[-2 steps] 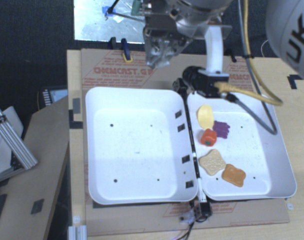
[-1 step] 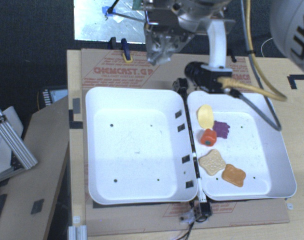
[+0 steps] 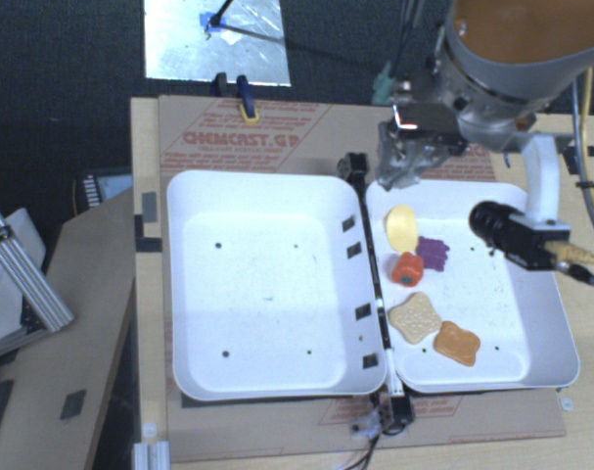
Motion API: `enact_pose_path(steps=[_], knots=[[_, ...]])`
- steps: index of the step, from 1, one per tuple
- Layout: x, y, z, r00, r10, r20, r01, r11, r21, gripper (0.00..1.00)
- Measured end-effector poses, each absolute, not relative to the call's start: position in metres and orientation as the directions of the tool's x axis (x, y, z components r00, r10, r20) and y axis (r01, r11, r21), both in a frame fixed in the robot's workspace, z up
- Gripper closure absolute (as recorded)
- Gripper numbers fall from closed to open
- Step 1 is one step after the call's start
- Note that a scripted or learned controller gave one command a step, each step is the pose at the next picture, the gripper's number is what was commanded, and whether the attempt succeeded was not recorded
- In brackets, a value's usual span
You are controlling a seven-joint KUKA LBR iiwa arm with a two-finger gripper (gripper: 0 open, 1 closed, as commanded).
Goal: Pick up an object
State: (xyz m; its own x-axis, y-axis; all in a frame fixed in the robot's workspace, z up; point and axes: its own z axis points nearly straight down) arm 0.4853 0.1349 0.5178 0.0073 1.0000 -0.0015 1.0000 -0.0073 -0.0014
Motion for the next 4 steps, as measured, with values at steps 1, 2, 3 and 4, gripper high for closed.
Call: enact_pose_path(steps=[1, 2, 3, 4], knots=[[0.508, 0.177, 0.536, -0.006, 1.0, 0.002, 1.0, 0.006, 0.005, 1.0], [0.515, 0.216, 0.393, -0.007, 1.0, -0.004, 1.0, 0.007, -0.012, 1.0], [0.543, 0.228, 0.544, -0.006, 1.0, 0.008, 1.0, 0.005, 0.018, 1.0], [0.588, 0.234, 0.535, -0.001, 1.0, 0.001, 1.0, 0.001, 0.004, 1.0]])
